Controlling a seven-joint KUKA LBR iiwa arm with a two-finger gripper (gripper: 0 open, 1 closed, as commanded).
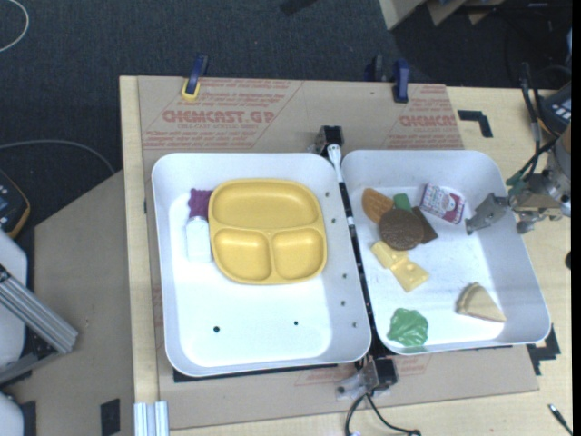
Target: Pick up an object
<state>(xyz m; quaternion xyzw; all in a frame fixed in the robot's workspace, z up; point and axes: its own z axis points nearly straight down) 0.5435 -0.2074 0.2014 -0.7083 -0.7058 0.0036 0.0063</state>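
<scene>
The objects to pick from lie in the right-hand white bin (508, 271), right of centre in the frame: a red-and-white packet (443, 203) near its upper middle, a brown round cookie-like piece (404, 229) just left of and below it, touching an orange-tan piece (377, 204) and a small green bit (401, 202) above; a yellow cheese wedge (402, 267) sits below the cookie, a tan pie-slice shape (478, 302) lies toward the lower right, and a green leafy lump (408, 327) rests by the bin's lower edge. The gripper (495, 212) hangs at the bin's right rim, its grey fingers (479, 216) spread apart with nothing between them (the packet is near but not touching). In the left white bin (245, 334) a yellow three-compartment tray (268, 230) takes up the upper part, with a purple item (199, 202) and a white item (197, 239) tucked at its left side. Both bins rest on a brown cardboard sheet (263, 107) printed with red lettering, clamped at the top edge by a yellow-tipped clamp (192, 82) and a blue clamp (400, 80). Beyond lies dark carpet (82, 34) crossed by a thin white cable (16, 25).
</scene>
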